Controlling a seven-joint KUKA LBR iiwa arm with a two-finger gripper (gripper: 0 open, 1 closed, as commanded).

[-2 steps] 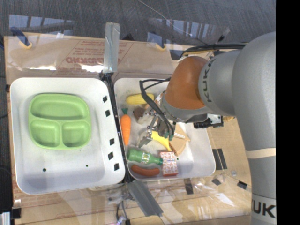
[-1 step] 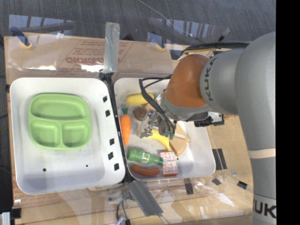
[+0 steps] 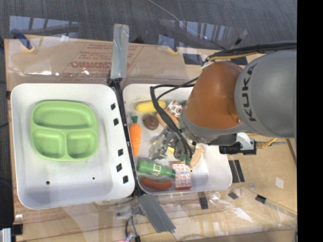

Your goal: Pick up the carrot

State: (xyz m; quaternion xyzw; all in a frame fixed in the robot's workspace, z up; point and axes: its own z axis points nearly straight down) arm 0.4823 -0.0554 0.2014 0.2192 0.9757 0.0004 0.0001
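Observation:
The carrot [image 3: 135, 138], orange with a green top, lies upright along the left wall of the right bin [image 3: 220, 171]. My gripper [image 3: 165, 144] hangs over the middle of that bin, a short way to the right of the carrot and apart from it. Its metal fingers point down-left among the items there. The arm's orange band and grey body cover the bin's right half.
The right bin also holds a corn cob [image 3: 146, 106], a brown round item [image 3: 150, 121], a green bottle [image 3: 155, 169], a sausage [image 3: 156, 184] and a small red-white packet [image 3: 181, 175]. A green divided plate [image 3: 64, 130] sits in the left bin [image 3: 30, 185].

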